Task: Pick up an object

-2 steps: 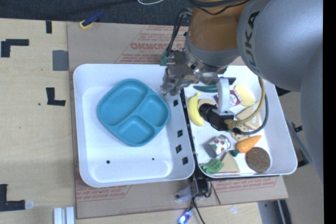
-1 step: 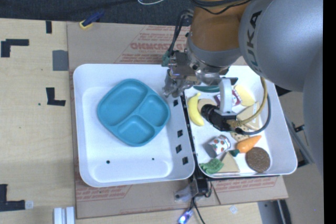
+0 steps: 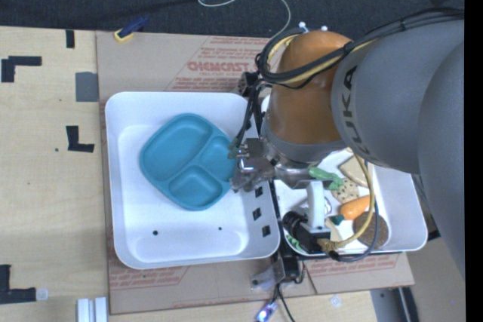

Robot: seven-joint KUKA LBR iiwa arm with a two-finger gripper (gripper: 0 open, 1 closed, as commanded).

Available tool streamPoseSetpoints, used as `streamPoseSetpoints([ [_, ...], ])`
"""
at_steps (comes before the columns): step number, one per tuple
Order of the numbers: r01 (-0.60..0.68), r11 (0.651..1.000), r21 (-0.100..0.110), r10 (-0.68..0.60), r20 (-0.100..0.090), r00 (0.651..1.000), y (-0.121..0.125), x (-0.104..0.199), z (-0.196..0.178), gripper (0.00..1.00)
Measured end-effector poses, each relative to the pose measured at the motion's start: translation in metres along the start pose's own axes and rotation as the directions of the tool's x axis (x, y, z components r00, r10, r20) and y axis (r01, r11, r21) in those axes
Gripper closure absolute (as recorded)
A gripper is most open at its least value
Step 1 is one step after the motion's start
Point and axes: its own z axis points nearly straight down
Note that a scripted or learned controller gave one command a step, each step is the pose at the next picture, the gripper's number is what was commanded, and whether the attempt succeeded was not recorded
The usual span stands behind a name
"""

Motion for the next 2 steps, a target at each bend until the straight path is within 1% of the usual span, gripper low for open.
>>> streamPoseSetpoints([
  [1, 0.012, 1.0, -0.026, -0.012, -0.01, 1.0, 0.003, 0.087, -0.139, 1.0],
  [2, 0.002, 1.0, -0.014, -0.002, -0.002, 1.0, 0.002, 0.07, -0.162, 1.0],
])
